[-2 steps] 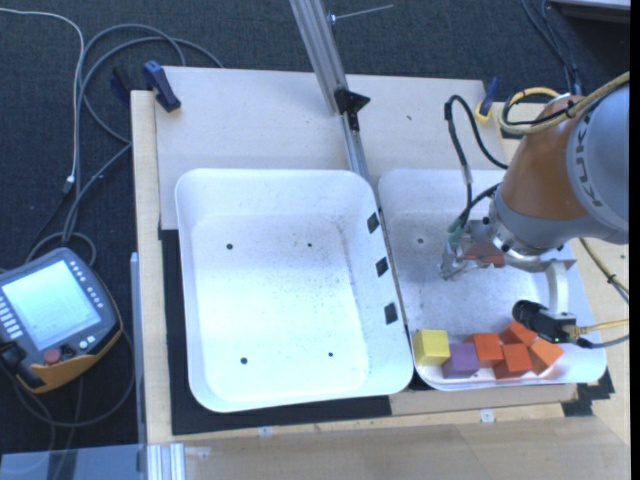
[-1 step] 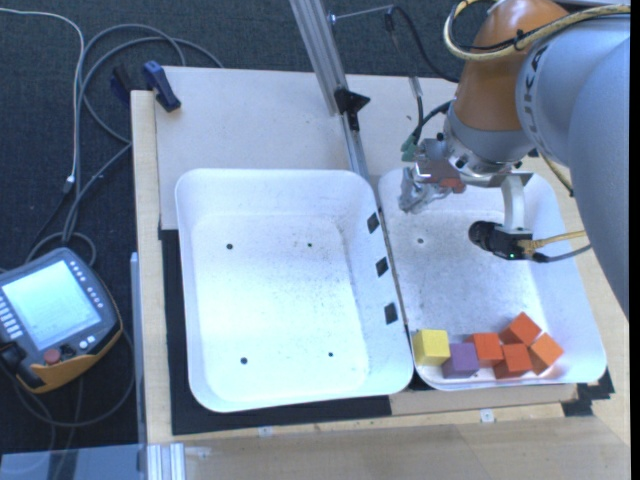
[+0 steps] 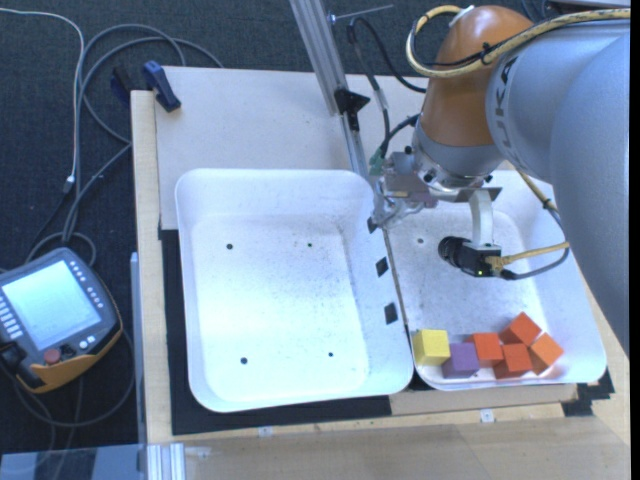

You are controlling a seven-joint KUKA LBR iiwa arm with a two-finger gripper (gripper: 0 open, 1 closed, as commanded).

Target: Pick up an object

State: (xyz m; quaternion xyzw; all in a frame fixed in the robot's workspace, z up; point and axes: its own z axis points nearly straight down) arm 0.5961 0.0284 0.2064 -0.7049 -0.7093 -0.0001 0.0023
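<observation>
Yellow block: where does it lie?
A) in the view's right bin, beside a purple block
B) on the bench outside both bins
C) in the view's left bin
A: the yellow block sits at the near edge of the right bin, next to the purple block.

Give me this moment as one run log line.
gripper: above right bin, far-left corner | yellow block, purple block, orange blocks: near edge, apart from gripper | pick: not yet done

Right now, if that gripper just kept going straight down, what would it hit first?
Likely the bare floor of the right bin, hard by its left wall. The gripper hangs over that corner, far from the blocks. Depth is unclear from this slant.
</observation>
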